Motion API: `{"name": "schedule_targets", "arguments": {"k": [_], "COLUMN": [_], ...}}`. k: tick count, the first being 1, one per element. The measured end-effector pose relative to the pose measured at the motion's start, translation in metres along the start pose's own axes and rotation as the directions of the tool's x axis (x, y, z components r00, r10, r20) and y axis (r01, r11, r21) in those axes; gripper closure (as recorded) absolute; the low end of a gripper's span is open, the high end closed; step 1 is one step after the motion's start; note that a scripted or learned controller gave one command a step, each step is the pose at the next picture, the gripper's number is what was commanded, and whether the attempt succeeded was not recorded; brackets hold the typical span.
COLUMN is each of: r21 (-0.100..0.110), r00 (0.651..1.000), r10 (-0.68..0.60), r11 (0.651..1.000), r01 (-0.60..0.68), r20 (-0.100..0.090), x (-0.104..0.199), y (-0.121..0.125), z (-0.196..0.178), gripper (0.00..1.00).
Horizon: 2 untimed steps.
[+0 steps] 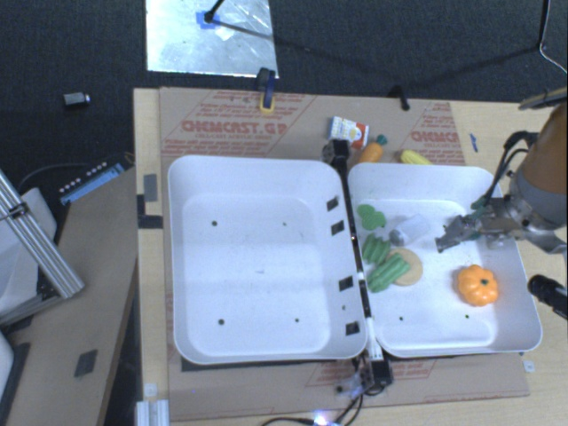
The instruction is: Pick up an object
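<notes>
Over the right bin point(510, 331), reaching in from its right edge, the gripper point(448, 235) hangs low above the white floor with its dark fingers pointing toward the bin's middle; whether they are spread or closed I cannot tell, and nothing shows between them. Just beyond the fingertips lies one pale, greyish clear object point(410, 229), near but apart from the gripper. Below the gripper, toward the bin's near right corner, sits one orange toy pumpkin point(477, 285), alone on bare plastic. Along the bin's left wall lie three green pieces: one leafy green toy point(370, 216) nearer the far edge and two green pods point(382, 262) side by side below it. One tan flat disc point(409, 266) rests against the pods, partly under them.

The left bin point(257, 256) joins the right one along a black hinged seam in the middle. Both bins sit on a cardboard sheet point(231, 124) printed with red lettering, laid on a pale bench. On the cardboard beyond the right bin's far edge lie three small things: one white and red item point(346, 130), one orange toy carrot point(371, 151) and one yellow toy point(414, 158). One yellow and blue clamp point(265, 90) grips the cardboard's far edge. Past the bench spreads dark carpet with one shiny metal plate point(211, 25) on it, and an aluminium frame point(35, 242) stands at the left.
</notes>
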<state>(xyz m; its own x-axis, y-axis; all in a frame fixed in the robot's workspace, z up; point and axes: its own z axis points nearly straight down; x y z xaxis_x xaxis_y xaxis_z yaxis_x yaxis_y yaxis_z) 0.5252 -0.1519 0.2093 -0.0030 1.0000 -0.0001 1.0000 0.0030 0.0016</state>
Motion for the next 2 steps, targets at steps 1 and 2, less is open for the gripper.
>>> {"name": "schedule_targets", "arguments": {"k": [1,2], "r21": [-0.003,-0.020], "r00": [1.000,1.000], "r10": [-0.003,-0.001], "r11": [1.000,1.000], "r01": [0.003,0.001], "r20": [0.000,0.007], "x": [0.000,-0.013], "y": [0.001,-0.018], "z": [-0.011,-0.239], "gripper": [1.00,1.00]}}
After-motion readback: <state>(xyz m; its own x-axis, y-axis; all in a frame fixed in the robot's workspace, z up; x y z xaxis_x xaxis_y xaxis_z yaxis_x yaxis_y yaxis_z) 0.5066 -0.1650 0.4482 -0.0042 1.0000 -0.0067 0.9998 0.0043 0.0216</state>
